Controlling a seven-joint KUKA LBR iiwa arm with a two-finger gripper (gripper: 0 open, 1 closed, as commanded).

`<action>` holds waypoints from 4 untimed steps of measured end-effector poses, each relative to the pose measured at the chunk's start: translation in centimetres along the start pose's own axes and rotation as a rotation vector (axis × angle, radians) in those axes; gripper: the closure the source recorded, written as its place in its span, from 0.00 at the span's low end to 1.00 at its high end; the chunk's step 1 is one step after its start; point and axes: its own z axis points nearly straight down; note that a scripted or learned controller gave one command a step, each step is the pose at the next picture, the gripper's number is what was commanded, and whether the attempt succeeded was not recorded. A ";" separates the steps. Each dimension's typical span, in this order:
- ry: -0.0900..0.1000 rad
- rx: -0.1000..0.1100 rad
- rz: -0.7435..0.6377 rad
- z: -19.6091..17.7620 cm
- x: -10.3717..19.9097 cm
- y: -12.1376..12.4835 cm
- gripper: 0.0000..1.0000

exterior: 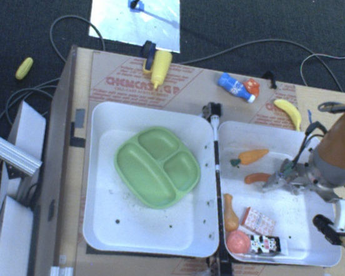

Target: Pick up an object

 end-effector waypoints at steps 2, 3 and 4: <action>0.001 0.000 -0.001 0.0 8.3 8.4 0.00; 0.002 0.011 -0.001 0.1 9.5 9.2 0.00; 0.005 0.021 -0.004 -0.8 9.5 9.1 1.00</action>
